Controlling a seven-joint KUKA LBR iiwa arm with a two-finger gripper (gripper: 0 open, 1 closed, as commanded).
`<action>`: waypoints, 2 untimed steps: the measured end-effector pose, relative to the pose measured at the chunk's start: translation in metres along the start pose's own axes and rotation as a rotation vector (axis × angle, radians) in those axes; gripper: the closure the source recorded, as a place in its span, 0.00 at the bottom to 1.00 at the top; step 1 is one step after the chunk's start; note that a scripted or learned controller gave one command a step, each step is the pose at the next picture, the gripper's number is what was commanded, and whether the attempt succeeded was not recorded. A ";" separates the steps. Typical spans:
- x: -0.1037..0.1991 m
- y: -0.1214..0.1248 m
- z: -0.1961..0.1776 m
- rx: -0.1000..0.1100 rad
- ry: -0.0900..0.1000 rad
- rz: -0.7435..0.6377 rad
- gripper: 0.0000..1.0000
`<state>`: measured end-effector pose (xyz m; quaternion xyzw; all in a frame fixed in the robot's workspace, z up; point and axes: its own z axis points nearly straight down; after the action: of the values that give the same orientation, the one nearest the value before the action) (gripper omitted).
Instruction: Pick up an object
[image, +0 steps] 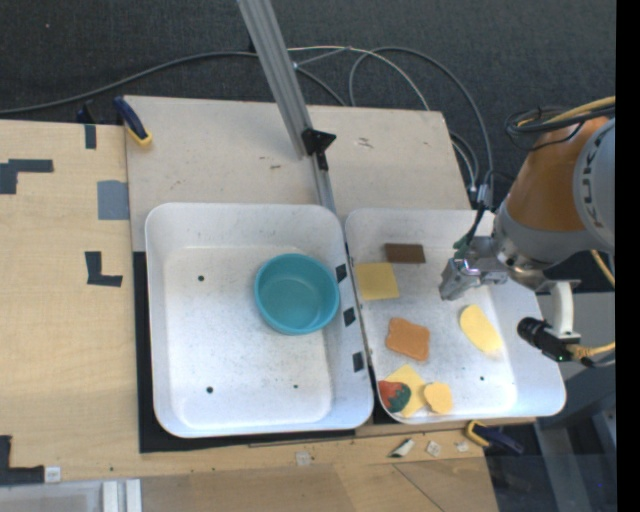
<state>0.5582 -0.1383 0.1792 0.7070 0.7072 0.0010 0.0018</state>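
The claw (460, 281) hangs over the right bin (520, 395), near its upper middle, with the grey arm and its orange band (545, 185) behind it to the right. Whether its fingers stand wide or narrow cannot be told from this slanted view; nothing shows between them.

The things to pick lie around it in that bin. Up and to the left of the claw is a small brown block (404, 253), close to the bin's far wall. Directly left of the claw lies a pale yellow square (377, 281), near the wall shared with the other bin. Below and left of the claw is an orange slice (408, 339). Just below and slightly right of the claw lies a yellow oval piece (481, 329), apart from it. Farther below, near the front wall, sit a yellow piece with red and green (400, 391) and, touching it, a small yellow-orange round (438, 397).

Well to the left of the claw, the left bin (180, 300) holds a teal bowl (296, 292), standing upright. Both bins rest on the tabletop (60, 260).
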 end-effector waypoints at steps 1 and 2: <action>0.003 0.004 -0.063 -0.002 -0.001 -0.002 1.00; 0.004 0.005 -0.079 0.003 0.001 -0.001 1.00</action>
<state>0.5626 -0.1345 0.2578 0.7066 0.7076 0.0002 0.0005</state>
